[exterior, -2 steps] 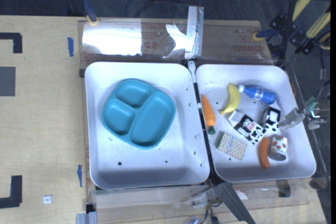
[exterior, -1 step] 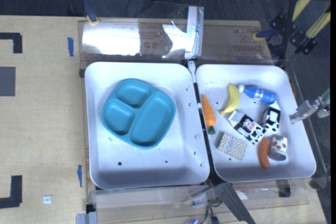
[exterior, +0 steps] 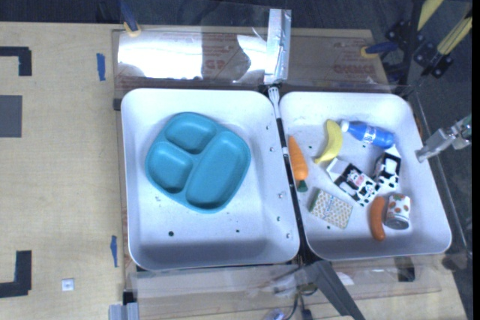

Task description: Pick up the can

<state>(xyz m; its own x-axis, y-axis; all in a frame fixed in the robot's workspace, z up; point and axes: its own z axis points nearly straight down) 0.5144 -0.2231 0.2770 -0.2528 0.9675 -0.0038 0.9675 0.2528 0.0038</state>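
My bench [exterior: 60, 161] is a pale wooden top with black corner marks along its left edge and small blue tape tabs near the bins. Two shallow white bins sit directly on it, side by side, their inner rims touching. The left bin [exterior: 142, 236] lies toward the middle of the bench; the right bin [exterior: 427, 236] lies beside it, near the bench's right edge. Behind both bins a clear plastic sheet [exterior: 195, 49] stands at the back of the bench, catching a bright glare, with a strip of silver tape [exterior: 277, 45] on its right end. A tiny white square [exterior: 68, 284] rests on the wood near the front left corner.
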